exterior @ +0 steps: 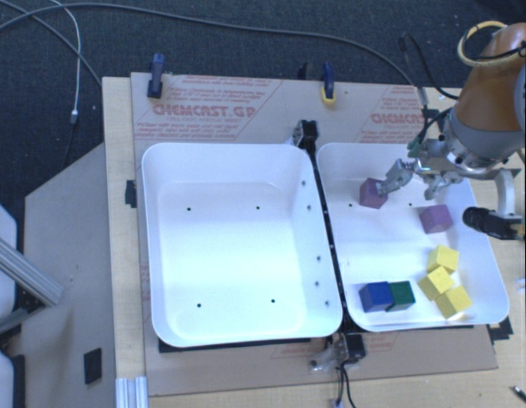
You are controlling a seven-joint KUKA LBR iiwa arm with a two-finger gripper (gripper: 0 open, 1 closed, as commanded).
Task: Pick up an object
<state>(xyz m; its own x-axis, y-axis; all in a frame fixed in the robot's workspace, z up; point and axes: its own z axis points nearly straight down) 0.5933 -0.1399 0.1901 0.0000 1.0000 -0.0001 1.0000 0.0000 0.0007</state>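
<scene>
The end effector (413,175) hangs over the right bin (492,313); one finger touches a purple block (372,194). I cannot tell its grip; a lilac block (435,219) lies near.

The left bin (237,245) offers open floor, while the right bin (364,253) is crowded by purple blocks (372,194), yellow blocks (443,280), and a blue-green pair (387,296) near its front.

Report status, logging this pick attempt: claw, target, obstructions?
Claw over right white bin. One finger touching dark purple cube, grasp unconfirmed. Lilac cube close by.
</scene>
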